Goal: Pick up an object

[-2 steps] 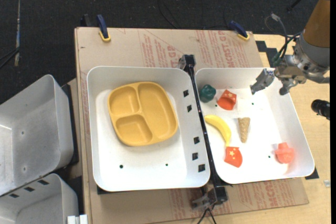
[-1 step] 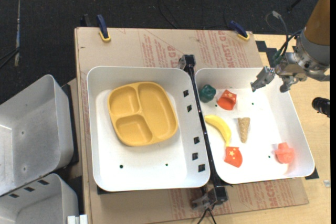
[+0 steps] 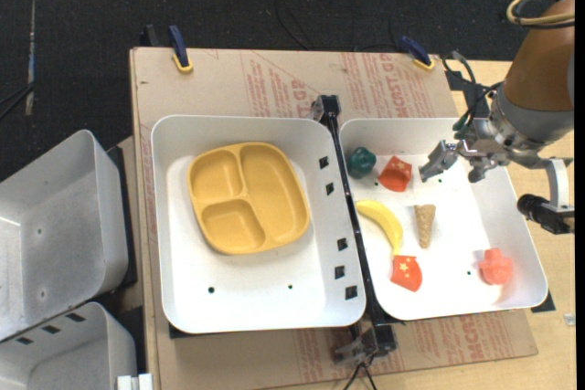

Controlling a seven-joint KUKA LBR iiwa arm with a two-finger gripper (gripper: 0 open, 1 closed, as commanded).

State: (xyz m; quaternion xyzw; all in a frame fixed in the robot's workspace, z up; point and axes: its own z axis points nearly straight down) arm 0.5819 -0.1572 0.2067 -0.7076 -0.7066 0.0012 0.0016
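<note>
The right bin (image 3: 512,196) holds six small toys, and any of them could be the thing to pick up. Nearest to the claw (image 3: 454,162) is a red block (image 3: 396,174); it lies just to the left of the claw, and a dark green piece (image 3: 362,162) sits just left of the block. Lower in the bin, below the block, are a banana (image 3: 384,222) and an ice-cream cone (image 3: 425,224), then a red strawberry-like piece (image 3: 407,272), and a pink piece (image 3: 495,267) near the bin's front right corner.

These look like hollow plastic toys, so I judge them light, stiff and rather slippery, not fragile. The red block has angled faces; I would take it across its two widest sides, low down, so it does not squirt out. The banana is better gripped across its middle.

The claw hangs above the bin floor, just right of the block. Its fingers look spread apart, with nothing between them, and it touches no toy.
</note>
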